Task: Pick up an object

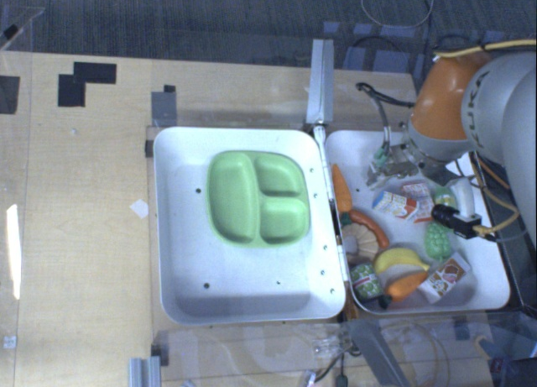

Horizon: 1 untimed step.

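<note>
- While the grey arm (503,108) reaches into the right bin (495,289), its claw (388,167) hangs low near the bin's back wall; I cannot tell how the claw is set.
- Just in front of the claw lies a small juice carton (401,204).
- Farther in front sit a banana (401,258) and a carrot (406,285).
- Off to the claw's side, in the left bin (180,276), rests a green tray (258,197).

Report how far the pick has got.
Done: the gripper has been brought over the right bin, near its upper left corner. In hand: nothing shows between its fingers. Left: the grasp and lift. The banana, carrot and small cartons lie loose in that bin; the green tray sits in the left bin.
</note>
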Motion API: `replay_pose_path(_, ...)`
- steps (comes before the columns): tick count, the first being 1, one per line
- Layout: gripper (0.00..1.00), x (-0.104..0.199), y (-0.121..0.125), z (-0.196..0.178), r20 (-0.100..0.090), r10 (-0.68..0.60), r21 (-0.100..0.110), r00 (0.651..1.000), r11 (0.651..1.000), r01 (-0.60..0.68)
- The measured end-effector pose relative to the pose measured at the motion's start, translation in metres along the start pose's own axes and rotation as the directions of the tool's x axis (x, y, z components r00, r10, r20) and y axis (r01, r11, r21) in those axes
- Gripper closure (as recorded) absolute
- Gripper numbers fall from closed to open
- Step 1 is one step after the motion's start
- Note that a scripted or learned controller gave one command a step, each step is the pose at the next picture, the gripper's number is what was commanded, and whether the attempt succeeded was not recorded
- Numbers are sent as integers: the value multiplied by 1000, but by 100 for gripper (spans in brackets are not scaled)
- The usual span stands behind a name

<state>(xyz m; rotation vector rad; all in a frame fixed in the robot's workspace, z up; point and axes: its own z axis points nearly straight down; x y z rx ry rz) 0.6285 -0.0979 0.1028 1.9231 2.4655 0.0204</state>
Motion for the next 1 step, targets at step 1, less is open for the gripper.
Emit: replay_pose_path(1, 100, 40, 23, -158, 0, 54, 11, 999, 998, -54)
